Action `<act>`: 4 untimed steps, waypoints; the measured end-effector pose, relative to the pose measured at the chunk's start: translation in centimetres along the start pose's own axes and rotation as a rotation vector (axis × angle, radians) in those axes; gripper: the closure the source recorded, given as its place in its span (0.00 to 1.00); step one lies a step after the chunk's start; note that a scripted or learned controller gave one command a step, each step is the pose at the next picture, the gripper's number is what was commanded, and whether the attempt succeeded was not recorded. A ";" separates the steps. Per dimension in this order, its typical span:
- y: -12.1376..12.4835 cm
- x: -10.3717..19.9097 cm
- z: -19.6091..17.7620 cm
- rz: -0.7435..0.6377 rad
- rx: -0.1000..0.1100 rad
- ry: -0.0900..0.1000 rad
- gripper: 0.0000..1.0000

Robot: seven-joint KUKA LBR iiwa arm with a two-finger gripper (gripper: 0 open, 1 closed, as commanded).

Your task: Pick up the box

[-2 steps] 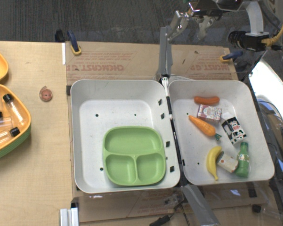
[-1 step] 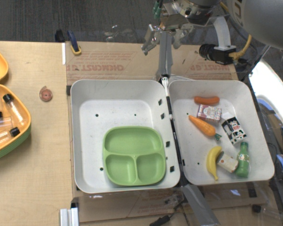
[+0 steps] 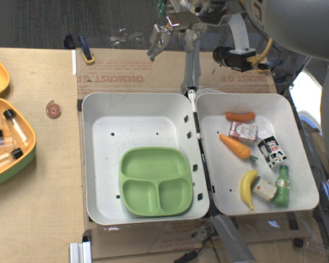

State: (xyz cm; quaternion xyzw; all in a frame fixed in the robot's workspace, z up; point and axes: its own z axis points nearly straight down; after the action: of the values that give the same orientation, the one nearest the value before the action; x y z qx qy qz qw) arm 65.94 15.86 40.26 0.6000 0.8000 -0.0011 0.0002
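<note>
Three small boxes lie in the right bin (image 3: 295, 119): a pink and white box (image 3: 243, 130), a black and white carton (image 3: 271, 150), and a little white box (image 3: 264, 190) near the front. My gripper (image 3: 172, 53) hangs high above the bench behind the bins, over the cardboard strip, well away from the boxes. Its fingers (image 3: 154, 44) stand open with nothing between them.
The right bin also holds a sausage (image 3: 240, 115), a carrot (image 3: 235, 146), a banana (image 3: 247, 188) and a green bottle (image 3: 282, 186). A green divided plate (image 3: 156, 181) lies in the left bin (image 3: 98, 147). A yellow tray (image 3: 11, 141) with vials sits at far left.
</note>
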 end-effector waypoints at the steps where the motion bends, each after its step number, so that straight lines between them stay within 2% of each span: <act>1: 1.6 5.3 -0.4 -0.054 0.000 0.000 0.00; 2: 1.8 5.9 -3.8 -0.068 0.000 0.000 0.00; 3: 1.7 5.8 5.6 -0.104 0.001 0.000 0.00; 4: 1.2 3.8 -1.1 -0.134 0.000 0.000 0.00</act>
State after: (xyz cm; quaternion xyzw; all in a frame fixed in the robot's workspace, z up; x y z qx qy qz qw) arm 65.98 19.84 41.38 0.5449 0.8385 -0.0013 0.0001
